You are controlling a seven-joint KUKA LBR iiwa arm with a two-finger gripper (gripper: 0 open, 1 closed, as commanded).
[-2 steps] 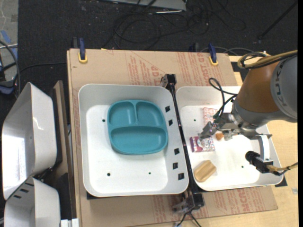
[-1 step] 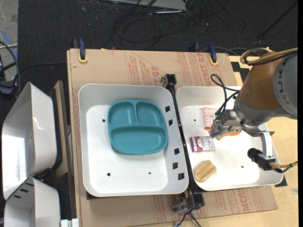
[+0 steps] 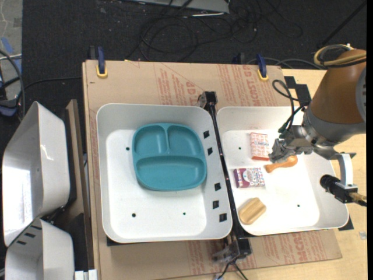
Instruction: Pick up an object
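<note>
My gripper [image 3: 282, 153] hangs low over the right bin [image 3: 303, 223], near its middle. An orange carrot-shaped piece [image 3: 281, 165] lies right under the fingers, sticking out to the left and below them. Just left of the gripper lies a small pink and white packet [image 3: 259, 145]. A purple and white packet [image 3: 249, 177] rests lower left of it. A tan bread-like piece [image 3: 252, 210] sits toward the bin's front. Whether the fingers touch the carrot is hidden by the wrist.
The left bin [image 3: 113, 168] holds a teal divided plate [image 3: 169, 157]. A black divider runs between the two bins. White tubs [image 3: 32, 174] stand off the bench at the left. Cables lie on the dark floor behind the bench.
</note>
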